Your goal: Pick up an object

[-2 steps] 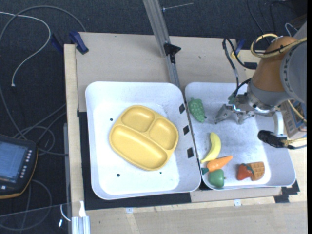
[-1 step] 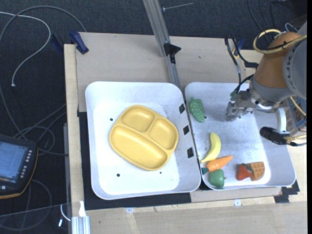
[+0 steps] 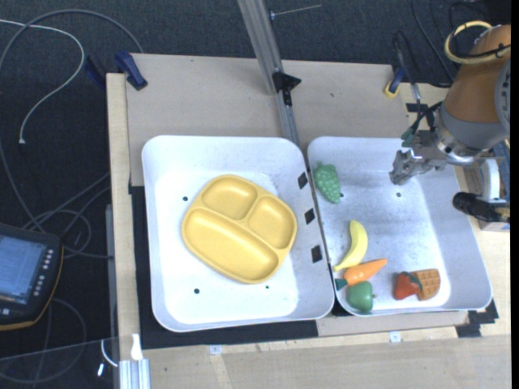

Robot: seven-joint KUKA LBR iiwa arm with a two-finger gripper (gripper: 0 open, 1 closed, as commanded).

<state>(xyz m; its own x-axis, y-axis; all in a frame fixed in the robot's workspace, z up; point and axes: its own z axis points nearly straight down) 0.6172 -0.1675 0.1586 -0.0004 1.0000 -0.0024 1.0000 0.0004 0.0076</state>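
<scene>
The left bin (image 3: pixel 162 217) holds a yellow divided plate (image 3: pixel 239 228). The right bin (image 3: pixel 462 241) holds green grapes (image 3: pixel 328 181), banana (image 3: pixel 354 245), carrot (image 3: pixel 365 271), green pepper (image 3: pixel 360 297) and a red-orange toy (image 3: pixel 418 284). The gripper (image 3: pixel 403 171) hovers at upper right, holding nothing.

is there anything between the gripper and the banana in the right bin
Nothing visible stands in the way. The gripper sits over the upper part of the right bin, and the bin floor between it and the banana lies bare. The green grapes lie off to the side, near the bin's left wall.
</scene>
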